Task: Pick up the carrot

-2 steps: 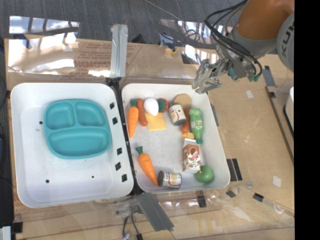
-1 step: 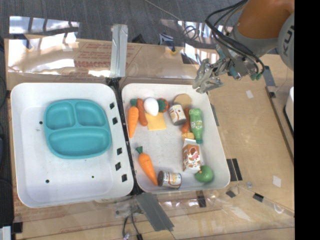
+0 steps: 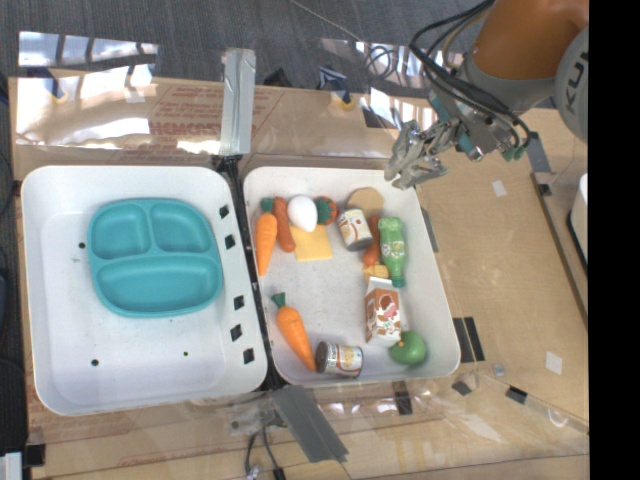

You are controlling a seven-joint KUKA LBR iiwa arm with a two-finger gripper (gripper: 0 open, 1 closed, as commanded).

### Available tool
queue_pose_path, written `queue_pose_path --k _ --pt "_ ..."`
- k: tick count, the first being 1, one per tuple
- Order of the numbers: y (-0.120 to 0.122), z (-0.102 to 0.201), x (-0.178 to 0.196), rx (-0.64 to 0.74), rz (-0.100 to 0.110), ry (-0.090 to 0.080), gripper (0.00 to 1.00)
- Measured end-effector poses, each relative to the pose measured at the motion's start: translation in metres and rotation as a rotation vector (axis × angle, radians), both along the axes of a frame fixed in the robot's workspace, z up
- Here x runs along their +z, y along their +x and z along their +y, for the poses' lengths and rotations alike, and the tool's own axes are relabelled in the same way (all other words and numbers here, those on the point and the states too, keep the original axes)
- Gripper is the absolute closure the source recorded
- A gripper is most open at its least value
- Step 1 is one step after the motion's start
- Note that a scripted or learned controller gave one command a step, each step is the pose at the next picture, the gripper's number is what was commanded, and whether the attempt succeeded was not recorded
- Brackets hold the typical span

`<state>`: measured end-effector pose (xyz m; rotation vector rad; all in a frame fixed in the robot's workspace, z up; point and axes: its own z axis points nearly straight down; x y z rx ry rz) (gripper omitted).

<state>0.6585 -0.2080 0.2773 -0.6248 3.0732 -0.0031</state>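
Observation:
Two orange carrots lie in the right bin (image 3: 330,293). One carrot (image 3: 292,332) with a green top lies near the bin's front left, beside a small can (image 3: 341,359). The other carrot (image 3: 265,242) lies along the left wall, next to a sausage and a white egg (image 3: 301,212). My gripper (image 3: 409,171) hangs above the bin's back right corner, well away from both carrots, with nothing between its fingers.
The right bin also holds a yellow cheese slice (image 3: 313,245), a second can (image 3: 353,229), a green bottle (image 3: 391,250), a carton (image 3: 383,311), a green apple (image 3: 408,348) and a strawberry. A teal divided plate (image 3: 153,255) sits in the left bin (image 3: 60,368).

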Motion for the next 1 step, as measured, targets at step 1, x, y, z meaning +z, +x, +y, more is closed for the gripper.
queue_pose_path --k 1 --pt "0.0001 -0.0002 0.0105 0.074 -0.004 -0.002 1.0"
